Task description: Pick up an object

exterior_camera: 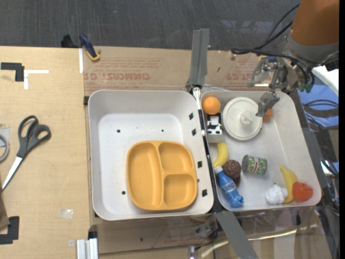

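- The gripper (pixel 268 101) hangs over the back right corner of the right bin (pixel 305 144), with the orange band of the arm (pixel 315 15) above it.
- Whether it is released or clenched I cannot tell (the metal parts blur together), and nothing shows between them.
- A small orange thing (pixel 267 113) sits right under the tip, partly hidden; it is the nearest candidate, by my reading.
- Just to the left lies a white lid (pixel 242 118), round, so it has no long axis to line up with.
- Beyond it, in the back left corner, is an orange ball (pixel 211 105).
- The rest lies toward the front: a can (pixel 254 165), a blue bottle (pixel 228 186) (long axis running front to back, slightly slanted), two bananas (pixel 220 154), a red thing (pixel 302 191).
- The left bin (pixel 108 144) holds a yellow tray (pixel 161 175), well apart from the gripper.
- A descent with little sideways travel looks enough.
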